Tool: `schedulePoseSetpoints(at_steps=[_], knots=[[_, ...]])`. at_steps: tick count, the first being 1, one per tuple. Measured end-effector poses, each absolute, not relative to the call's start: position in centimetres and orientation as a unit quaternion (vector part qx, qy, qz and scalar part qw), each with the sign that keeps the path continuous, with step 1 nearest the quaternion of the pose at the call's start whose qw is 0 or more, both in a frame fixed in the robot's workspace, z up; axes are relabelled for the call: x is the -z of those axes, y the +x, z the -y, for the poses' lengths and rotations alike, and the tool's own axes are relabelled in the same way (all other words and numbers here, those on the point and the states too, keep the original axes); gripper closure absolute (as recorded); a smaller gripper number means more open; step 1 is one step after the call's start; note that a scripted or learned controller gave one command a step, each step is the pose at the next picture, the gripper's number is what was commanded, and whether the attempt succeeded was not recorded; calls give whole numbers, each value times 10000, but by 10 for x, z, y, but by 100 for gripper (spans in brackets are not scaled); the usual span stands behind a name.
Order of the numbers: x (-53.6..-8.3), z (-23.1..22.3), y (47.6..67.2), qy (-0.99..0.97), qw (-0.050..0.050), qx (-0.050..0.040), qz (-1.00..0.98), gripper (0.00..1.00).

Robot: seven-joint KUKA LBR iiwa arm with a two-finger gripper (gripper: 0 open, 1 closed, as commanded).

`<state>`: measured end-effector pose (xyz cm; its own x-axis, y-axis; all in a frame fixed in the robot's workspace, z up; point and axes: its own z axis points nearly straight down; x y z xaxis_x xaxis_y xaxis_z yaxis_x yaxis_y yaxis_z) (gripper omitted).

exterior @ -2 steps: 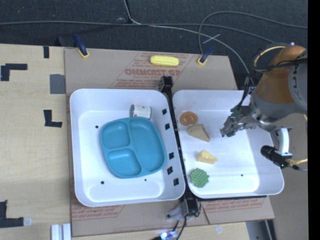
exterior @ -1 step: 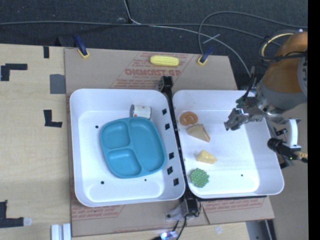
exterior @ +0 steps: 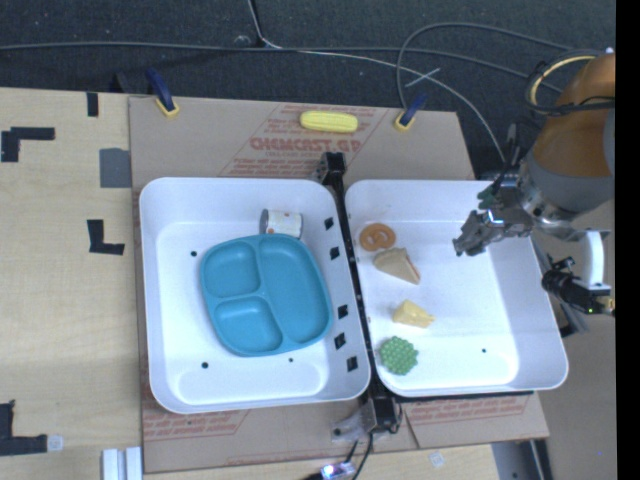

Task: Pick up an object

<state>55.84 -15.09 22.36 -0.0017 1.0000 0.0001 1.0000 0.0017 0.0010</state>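
Note:
My gripper [exterior: 470, 244] hangs over the right side of the right bin [exterior: 500, 368], dark and pointing down-left. Well to its left in that bin lie a round brown pretzel-like piece [exterior: 377, 236], a tan wedge [exterior: 398, 266], a small yellow chunk [exterior: 412, 315] and a green bumpy ball [exterior: 398, 354]. Nothing shows between the gripper's tips. In the left bin [exterior: 170, 368] sits a blue divided plate [exterior: 265, 293], and a small white and brown can [exterior: 283, 223] lies just behind it.
A yellow corn cob [exterior: 328, 121] lies on the cardboard behind the bins. Blue and yellow clamps [exterior: 162, 96] [exterior: 408, 115] hold the cardboard's far edge. Cables run above the bench. A black divider [exterior: 345, 268] separates the bins.

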Motion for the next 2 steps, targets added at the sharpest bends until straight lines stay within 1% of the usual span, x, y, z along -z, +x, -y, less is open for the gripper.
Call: schedulePoseSetpoints(at_steps=[1, 2], knots=[[-233, 97, 552, 7054, -6, -2, -7088, 100], [-235, 46, 538, 7057, -9, 5, -7085, 100]])
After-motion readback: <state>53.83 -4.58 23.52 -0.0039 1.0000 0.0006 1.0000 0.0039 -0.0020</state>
